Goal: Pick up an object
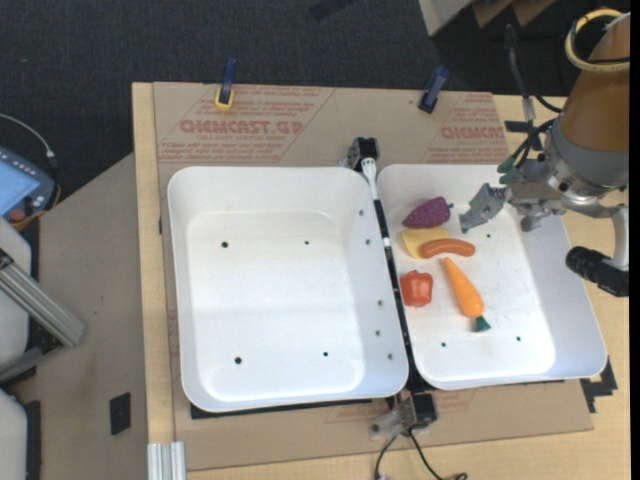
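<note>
Two white bins are set side by side on a cardboard-covered bench [300, 118]. The left bin [200, 268] is seen with only small dark dots on its floor. The right bin [560, 338] holds five toy foods, grouped in its left half. A purple grape bunch [428, 211] lies farthest back. Just in front of it a yellow piece [412, 241] is partly covered by a sausage [446, 248], which lies across it. A red pepper [416, 287] sits nearer the front, close to the divider between the bins. A carrot [464, 288] lies slantwise beside the pepper, its green tip toward the front.

The arm [600, 118] is reached in from the right over the back of the right bin. The gripper [484, 208] is held just right of the grapes. Nothing is seen between its fingers; whether they are spread or closed cannot be told from this view.

Two clamps, one blue-and-yellow [227, 88] and one blue [434, 89], are fixed at the bench's back edge.
</note>
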### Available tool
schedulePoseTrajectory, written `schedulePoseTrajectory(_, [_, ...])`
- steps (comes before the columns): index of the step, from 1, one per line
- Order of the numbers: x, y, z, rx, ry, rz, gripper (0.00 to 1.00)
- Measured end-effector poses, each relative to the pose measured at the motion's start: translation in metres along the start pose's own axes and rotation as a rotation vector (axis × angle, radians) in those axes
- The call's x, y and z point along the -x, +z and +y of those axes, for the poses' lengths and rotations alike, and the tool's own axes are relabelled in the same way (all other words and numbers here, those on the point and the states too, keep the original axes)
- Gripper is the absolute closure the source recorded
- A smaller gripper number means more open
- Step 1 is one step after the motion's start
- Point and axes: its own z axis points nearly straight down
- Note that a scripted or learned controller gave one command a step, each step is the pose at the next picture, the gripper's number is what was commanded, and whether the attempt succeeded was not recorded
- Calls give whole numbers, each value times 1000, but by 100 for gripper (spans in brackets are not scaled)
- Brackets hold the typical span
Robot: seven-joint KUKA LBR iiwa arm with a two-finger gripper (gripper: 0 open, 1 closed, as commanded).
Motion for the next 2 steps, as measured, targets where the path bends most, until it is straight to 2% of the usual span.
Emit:
schedulePoseTrajectory(1, [6, 96, -37, -12, 3, 2, 0])
schedulePoseTrajectory(2, [-18, 162, -82, -2, 2, 2, 0])
